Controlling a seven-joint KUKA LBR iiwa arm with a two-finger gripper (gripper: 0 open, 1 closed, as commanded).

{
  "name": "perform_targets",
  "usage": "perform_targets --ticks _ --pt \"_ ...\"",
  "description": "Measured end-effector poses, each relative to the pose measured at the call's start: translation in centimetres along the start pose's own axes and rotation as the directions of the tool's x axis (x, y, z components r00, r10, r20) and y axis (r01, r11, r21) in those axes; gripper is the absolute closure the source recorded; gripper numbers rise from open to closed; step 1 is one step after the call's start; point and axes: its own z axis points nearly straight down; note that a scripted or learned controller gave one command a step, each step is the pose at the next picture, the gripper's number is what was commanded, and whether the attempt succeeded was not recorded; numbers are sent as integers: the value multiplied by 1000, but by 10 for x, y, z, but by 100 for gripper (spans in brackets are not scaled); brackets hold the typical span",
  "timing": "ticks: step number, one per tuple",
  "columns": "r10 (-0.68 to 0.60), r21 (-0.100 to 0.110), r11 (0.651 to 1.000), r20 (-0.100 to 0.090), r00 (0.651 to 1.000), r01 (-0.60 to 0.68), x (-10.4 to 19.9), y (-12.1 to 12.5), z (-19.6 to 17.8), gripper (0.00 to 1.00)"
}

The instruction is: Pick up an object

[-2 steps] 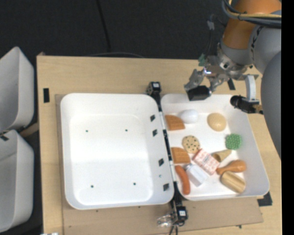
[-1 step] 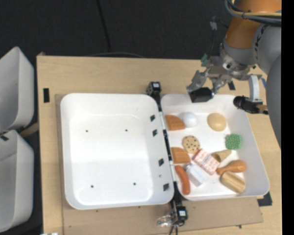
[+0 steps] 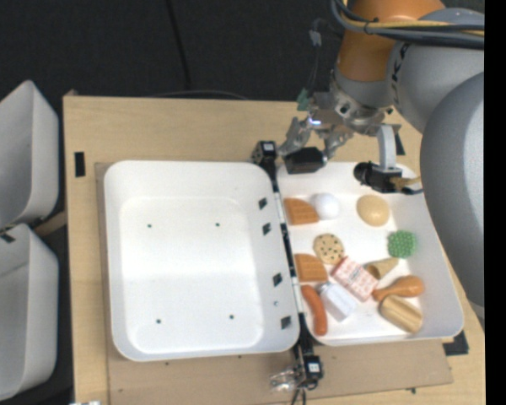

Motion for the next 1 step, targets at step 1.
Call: perform_targets --ticks 1 --pt "7 4 1000 2 1000 -7 -6 -2 -16 100"
